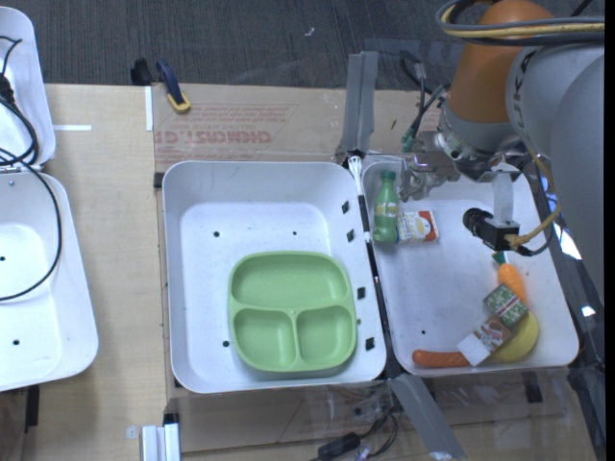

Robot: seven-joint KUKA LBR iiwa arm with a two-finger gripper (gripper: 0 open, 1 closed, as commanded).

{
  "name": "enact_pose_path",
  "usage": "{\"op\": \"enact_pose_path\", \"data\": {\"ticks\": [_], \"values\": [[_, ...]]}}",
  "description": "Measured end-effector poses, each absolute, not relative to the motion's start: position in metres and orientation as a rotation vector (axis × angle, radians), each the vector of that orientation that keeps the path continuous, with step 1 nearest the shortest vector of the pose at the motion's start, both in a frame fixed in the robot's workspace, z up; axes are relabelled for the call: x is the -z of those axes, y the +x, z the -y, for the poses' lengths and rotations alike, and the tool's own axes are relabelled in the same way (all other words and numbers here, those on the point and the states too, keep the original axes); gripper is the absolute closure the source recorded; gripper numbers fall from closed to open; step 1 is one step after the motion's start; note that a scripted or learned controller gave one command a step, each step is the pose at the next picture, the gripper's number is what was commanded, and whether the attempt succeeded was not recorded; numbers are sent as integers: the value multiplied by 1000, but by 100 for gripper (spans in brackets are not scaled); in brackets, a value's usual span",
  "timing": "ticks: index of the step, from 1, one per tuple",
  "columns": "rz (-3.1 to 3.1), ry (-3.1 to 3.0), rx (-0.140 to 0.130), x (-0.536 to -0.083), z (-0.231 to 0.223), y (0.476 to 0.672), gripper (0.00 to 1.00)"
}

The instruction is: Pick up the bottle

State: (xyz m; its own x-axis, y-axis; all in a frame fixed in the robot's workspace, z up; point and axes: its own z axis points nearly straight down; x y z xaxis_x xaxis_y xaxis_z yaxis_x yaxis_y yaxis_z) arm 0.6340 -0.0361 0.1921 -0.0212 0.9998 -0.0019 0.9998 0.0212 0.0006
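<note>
Nearest the camera: front rim of the left bin (183, 377), white, shallow, resting on the counter (115, 257), a pale wooden surface with printed cardboard at its far side.

Far left: a white moulded tray (38, 305) with black cable (29, 219) looped over it, at the counter's left edge.

Left bin: holds a green divided plate (291, 308) with three compartments, lying flat toward the front of the bin. Small dark holes dot the bin floor.

Far edge of counter: a small clamp (171, 89) with blue and yellow parts, behind the left bin.

Right bin (432, 296): white, set just beside the left bin, the two walls touching along the centre.

Bottle (385, 207): green, light cap, at the back-left corner of the right bin, against the wall shared with the left bin. Whether it stands upright or leans is hard to judge from this angle.

Small carton (417, 227): white and red, just beside the bottle on its right.

Gripper (416, 176): just right of the bottle's cap and above the carton; whether it is open or closed cannot be told, and nothing is seen held.

Arm (500, 65): grey with orange band, above the back of the right bin.

Front right of right bin: orange carrot (512, 281), green and red juice box (496, 323), yellow banana (520, 339), red sausage-like item (438, 358), clustered close together.
</note>
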Motion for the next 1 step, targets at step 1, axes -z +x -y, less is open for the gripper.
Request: {"op": "enact_pose_path", "data": {"ticks": [1], "values": [[-2045, 2383, 4, -240, 3, 647, 100]]}}
